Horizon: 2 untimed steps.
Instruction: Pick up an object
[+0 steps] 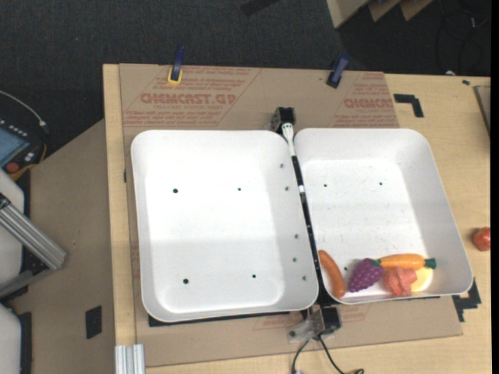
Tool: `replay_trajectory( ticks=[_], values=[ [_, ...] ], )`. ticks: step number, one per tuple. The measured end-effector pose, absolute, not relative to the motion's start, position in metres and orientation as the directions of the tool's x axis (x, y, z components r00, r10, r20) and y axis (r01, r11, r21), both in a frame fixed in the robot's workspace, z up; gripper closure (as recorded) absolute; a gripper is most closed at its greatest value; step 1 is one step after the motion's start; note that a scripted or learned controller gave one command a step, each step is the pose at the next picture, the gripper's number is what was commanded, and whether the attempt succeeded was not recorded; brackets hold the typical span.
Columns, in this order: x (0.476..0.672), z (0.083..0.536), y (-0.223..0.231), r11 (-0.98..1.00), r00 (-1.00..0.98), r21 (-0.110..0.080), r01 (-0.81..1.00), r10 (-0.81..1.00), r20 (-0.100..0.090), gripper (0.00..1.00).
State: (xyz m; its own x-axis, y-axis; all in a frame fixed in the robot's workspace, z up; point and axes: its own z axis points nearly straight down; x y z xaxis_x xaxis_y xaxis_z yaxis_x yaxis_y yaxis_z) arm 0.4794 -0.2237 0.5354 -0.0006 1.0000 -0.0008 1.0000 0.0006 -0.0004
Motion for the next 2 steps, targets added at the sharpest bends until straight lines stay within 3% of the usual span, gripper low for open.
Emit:
replay_trajectory(
  ticks=[2],
  values=[
    [0.4794, 0.534, -0.2237, 0.001, -0.001, 0.0, 1.0, 1.0, -0.001, 1.0]
  ],
)
